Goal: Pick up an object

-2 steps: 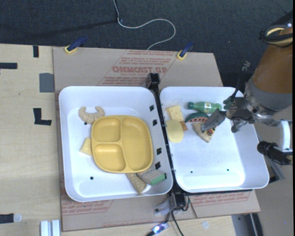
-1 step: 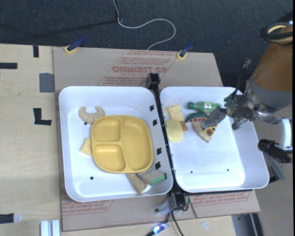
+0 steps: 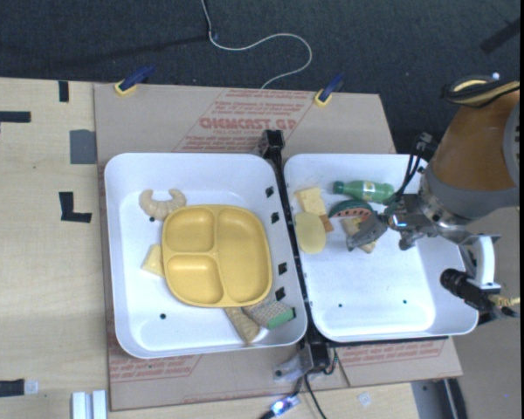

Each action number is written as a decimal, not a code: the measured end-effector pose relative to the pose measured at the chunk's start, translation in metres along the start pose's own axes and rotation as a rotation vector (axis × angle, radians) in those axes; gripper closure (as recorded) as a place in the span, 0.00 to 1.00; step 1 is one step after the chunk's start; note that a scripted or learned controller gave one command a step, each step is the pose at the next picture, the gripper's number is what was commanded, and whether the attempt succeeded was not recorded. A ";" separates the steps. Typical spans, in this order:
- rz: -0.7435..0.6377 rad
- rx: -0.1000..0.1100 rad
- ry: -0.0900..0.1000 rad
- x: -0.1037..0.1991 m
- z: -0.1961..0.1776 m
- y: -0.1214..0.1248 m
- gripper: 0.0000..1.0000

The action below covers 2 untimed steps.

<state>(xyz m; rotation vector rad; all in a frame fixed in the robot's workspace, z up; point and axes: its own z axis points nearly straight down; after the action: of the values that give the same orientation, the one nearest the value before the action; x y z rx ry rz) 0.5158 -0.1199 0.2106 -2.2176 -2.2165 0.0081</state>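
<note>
Cardboard is covering the tabletop [image 3: 35,234] under two bins. Inside the right bin [image 3: 375,321], the gripper [image 3: 364,236] is hovering; its fingers' state is unclear, possibly touching a small object [image 3: 356,223], with a green bottle [image 3: 363,189] just above.

A sectioned plate [image 3: 217,255] lies in the left bin [image 3: 122,234]; a bottle [image 3: 363,189] lies in the right bin [image 3: 375,295].
</note>
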 end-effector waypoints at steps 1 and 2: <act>-0.001 0.001 0.001 -0.002 0.065 -0.001 0.00; -0.001 -0.003 -0.001 0.000 0.128 -0.006 0.00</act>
<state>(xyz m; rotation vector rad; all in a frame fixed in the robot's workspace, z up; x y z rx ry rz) 0.5083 -0.1195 0.0829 -2.2185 -2.2196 0.0049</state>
